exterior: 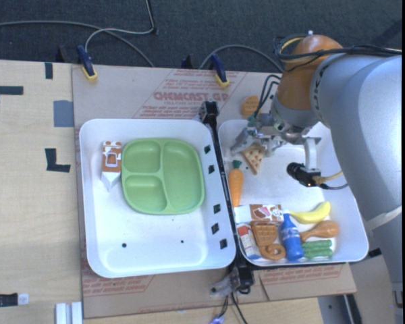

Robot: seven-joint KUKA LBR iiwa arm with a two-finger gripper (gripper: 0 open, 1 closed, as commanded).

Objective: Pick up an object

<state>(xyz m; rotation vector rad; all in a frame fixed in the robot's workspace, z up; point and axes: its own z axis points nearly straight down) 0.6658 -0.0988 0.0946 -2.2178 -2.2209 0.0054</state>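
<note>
My gripper (252,140) is low over the back left part of the right bin (344,201). It hangs just above a tan waffle-patterned cracker (254,158), which lies on the bin floor. An orange carrot (235,186) lies just in front of that, by the bin's left wall. Along the front of the bin lie a yellow banana (311,213), a brown drumstick (318,231), a blue bottle (291,238), a pretzel (266,239) and a small printed box (265,212).
The left bin (148,248) holds a green divided plate (163,175) and a small carton (111,163) at its left. An orange round piece (250,104) sits at the right bin's back edge. The grey arm (364,113) covers the right side.
</note>
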